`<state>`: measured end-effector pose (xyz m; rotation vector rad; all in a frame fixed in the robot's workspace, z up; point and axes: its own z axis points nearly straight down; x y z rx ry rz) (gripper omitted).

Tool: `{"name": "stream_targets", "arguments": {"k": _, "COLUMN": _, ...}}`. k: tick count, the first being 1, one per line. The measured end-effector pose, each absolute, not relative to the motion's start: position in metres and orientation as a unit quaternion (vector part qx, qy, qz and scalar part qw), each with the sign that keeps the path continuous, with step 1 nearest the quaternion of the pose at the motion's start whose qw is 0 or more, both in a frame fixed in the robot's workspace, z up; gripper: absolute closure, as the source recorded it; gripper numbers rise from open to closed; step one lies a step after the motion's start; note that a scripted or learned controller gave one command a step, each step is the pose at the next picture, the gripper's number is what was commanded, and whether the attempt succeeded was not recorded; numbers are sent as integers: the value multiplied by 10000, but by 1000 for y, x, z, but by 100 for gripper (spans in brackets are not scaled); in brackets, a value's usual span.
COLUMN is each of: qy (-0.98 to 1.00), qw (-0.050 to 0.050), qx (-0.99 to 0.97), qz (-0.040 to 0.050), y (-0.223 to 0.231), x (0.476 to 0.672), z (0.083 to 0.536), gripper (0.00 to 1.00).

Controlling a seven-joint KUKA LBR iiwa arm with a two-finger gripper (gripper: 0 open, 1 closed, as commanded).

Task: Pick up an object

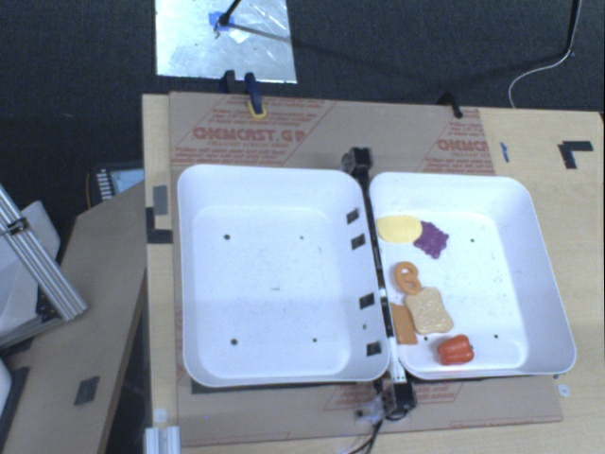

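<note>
Toy foods sit clustered along the left side of the right-hand bin [529, 253], right of frame centre: a yellow piece [398, 227], purple grapes [432, 238], an orange ring [407, 275], a bread slice [428, 310] and a red pepper [455, 350]. The left bin [203, 253] adjoins it on the counter [529, 135].

black cable [577, 8], white cable [537, 70], aluminium strut [38, 263]

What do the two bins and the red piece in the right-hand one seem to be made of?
Left bin and right bin: likely moulded plastic, smooth white walls with rounded corners and a faint sheen. Red piece: probably plastic toy food, glossy, with a bright highlight on top; too small to be sure.
</note>
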<state>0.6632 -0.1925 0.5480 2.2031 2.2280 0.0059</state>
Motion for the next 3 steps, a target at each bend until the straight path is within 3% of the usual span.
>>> {"name": "stream_targets", "arguments": {"k": 1, "qy": 7117, "qw": -30, "qx": 7025, "qz": 3, "y": -92, "x": 598, "z": 493, "gripper": 100}}
{"name": "stream_targets", "arguments": {"k": 2, "qy": 7125, "qw": 5, "qx": 7017, "qz": 29, "y": 7, "x": 580, "z": 515, "gripper": 100}}
{"name": "stream_targets", "arguments": {"k": 3, "qy": 7113, "qw": 5, "qx": 7029, "qz": 27, "y": 75, "x": 556, "z": 537, "gripper": 100}}
